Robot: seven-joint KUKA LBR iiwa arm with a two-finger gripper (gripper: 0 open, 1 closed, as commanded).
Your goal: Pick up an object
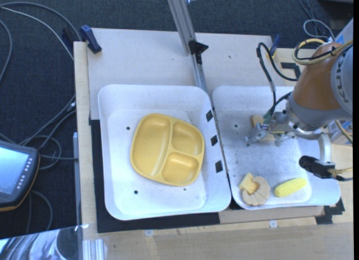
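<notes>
We see a yellow corn cob (290, 186) lying at the front edge of the right bin (235, 158), just beside a pale round biscuit-like piece (254, 189). The gripper (257, 135) hovers farther back in that bin, near a small tan item (258, 121); we cannot tell how its jaws stand. A yellow divided plate (167, 149) rests in the left bin (112, 141) on the table (140, 57).

Dark carpet floor (45, 7) surrounds a pale wooden bench (140, 57) | loose cables (33, 124) trail at left | a metal pole (178, 7) rises behind | a screen (14, 175) glows at lower left
</notes>
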